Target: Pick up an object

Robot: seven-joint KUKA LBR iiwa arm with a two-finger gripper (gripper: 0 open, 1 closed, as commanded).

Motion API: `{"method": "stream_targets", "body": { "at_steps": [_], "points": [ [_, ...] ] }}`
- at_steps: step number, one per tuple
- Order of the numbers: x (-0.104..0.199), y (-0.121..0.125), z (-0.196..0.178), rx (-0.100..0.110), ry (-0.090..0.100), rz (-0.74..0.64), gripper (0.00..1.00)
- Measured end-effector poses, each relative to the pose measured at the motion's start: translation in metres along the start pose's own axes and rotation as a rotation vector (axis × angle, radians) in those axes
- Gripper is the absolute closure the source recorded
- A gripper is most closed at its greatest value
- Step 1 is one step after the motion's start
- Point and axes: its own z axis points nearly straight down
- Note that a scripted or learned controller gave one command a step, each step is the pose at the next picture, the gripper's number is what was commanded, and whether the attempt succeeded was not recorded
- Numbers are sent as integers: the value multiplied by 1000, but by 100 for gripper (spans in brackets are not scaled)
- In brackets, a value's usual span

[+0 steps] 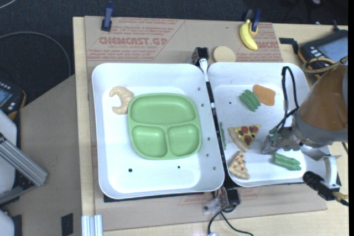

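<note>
**A:** Gripper (275,142) is seen low in the right bin (293,77), beside the pizza slice (245,135) and just above a green pod-like piece (286,161). Finger opening cannot be told; nothing is seen held.

**B:** Near edge first?

**A:** A second pizza slice (238,165) is set at the right bin's near rim, close to the corner. The green piece is lying near the same rim, further right. A black clamp (228,198) is fitted at the bench edge between the bins.

**B:** Left bin?

**A:** Left bin (110,174) is taken up mostly by a green divided tray (164,125), three compartments. A croissant (121,99) is placed beside the tray's far left corner, touching or nearly so. Bare white floor is left along the near side.

**B:** Further back in the right bin?

**A:** A green vegetable (250,99) and an orange piece (264,94) are lying side by side; contact cannot be confirmed. Open floor is left around them.

**B:** Behind the bins?

**A:** A round tan disc (224,54) and a banana (248,36) are set on the brown board (138,41). "CHEMCAST" is printed on it in red; smaller lines cannot be read. Blue clips (107,16) are fixed at its far edge.

**B:** Anything obscured?

**A:** The arm (326,108) is cut off at the right, and the bin's right wall is covered by it.
</note>
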Motion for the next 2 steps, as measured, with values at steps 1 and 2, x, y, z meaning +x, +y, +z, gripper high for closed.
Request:
{"method": "stream_targets", "body": {
  "at_steps": [1, 2],
  "points": [
    [-41, 2, -1, -6, -3, -1, 100],
    [51, 2, -1, -2, 2, -10, 100]
  ]
}}
